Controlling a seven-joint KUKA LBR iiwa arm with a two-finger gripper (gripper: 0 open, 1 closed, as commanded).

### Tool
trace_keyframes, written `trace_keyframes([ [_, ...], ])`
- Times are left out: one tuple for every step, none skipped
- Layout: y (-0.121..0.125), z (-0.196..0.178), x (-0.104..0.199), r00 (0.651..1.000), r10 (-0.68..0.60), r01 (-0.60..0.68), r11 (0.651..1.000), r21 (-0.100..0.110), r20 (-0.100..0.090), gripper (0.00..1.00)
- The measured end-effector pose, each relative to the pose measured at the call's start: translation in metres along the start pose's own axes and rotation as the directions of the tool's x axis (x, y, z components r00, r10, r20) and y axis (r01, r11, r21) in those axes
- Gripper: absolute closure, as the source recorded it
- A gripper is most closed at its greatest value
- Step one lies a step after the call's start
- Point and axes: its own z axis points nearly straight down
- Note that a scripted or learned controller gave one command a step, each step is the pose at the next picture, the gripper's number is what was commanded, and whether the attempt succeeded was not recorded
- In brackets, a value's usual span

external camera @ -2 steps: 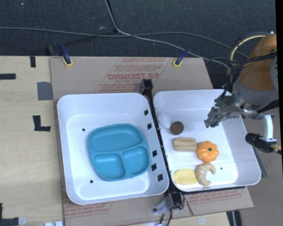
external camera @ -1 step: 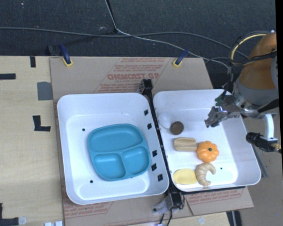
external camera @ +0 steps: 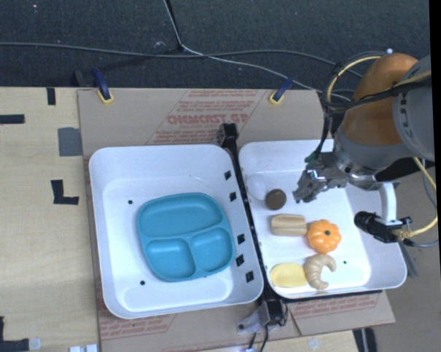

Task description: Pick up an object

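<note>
Nearest the camera, in the right white plastic bin, lay a flat pale yellow piece touching a curved tan croissant. Just beyond sat a small orange pumpkin beside a beige bread-like roll, then a round brown ball, standing free. The gripper hovered near that ball, holding nothing; whether its fingers were spread was unclear. The ball looked the easiest pick, given a centred, straight descent. The left bin held a blue sectioned plastic plate.

You see two white bins. The left bin holds one blue tray. The right bin holds five foods: ball, roll, pumpkin, croissant, yellow slice.
</note>
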Motion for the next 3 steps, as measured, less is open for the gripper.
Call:
trace_keyframes([
  [0.002,0.007,0.056,1.0,0.0,0.0,1.0,0.001,0.0,1.0],
  [0.004,0.011,0.116,1.0,-0.002,0.002,1.0,0.001,0.0,1.0],
  [0.011,0.012,0.167,1.0,0.0,0.0,1.0,0.0,0.0,1.0],
])
